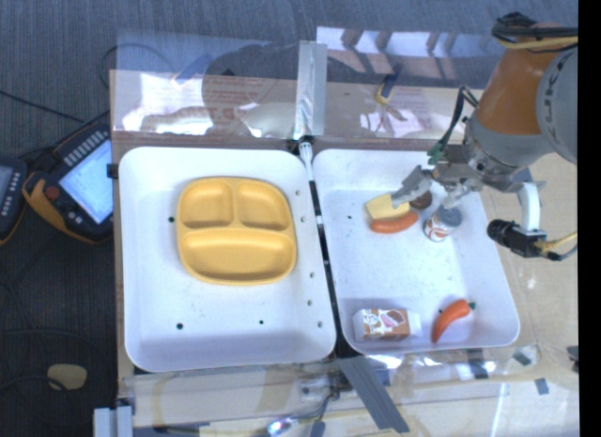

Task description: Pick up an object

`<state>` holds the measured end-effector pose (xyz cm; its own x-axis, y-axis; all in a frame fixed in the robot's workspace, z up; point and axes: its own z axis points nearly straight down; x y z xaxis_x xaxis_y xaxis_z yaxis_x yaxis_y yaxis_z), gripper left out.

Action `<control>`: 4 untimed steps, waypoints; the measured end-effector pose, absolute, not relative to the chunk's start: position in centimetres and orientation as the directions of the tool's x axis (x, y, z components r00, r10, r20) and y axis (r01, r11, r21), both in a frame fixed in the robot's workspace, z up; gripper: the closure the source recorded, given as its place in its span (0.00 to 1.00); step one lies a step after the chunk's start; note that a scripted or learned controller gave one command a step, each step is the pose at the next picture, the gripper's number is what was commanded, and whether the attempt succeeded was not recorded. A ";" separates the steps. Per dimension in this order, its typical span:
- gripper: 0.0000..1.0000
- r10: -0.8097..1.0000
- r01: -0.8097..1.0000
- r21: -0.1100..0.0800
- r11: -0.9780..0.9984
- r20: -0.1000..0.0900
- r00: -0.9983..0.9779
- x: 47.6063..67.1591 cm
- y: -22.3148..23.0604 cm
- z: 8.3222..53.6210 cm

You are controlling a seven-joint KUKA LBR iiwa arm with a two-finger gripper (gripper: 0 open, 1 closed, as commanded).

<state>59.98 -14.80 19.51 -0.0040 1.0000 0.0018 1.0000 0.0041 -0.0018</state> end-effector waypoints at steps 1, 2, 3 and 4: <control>0.00 1.000 1.000 -0.001 0.002 -0.005 -0.002 64.9 -16.9 9.6; 0.00 1.000 1.000 0.007 0.002 -0.003 -0.002 59.2 -12.6 8.9; 1.00 1.000 1.000 0.014 0.003 0.001 -0.003 59.4 -12.5 10.1; 0.00 1.000 1.000 0.011 0.003 0.001 -0.003 59.3 -12.5 9.9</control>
<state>59.32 -12.47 9.89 -0.0028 1.0000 0.0008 0.9999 0.0028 0.0107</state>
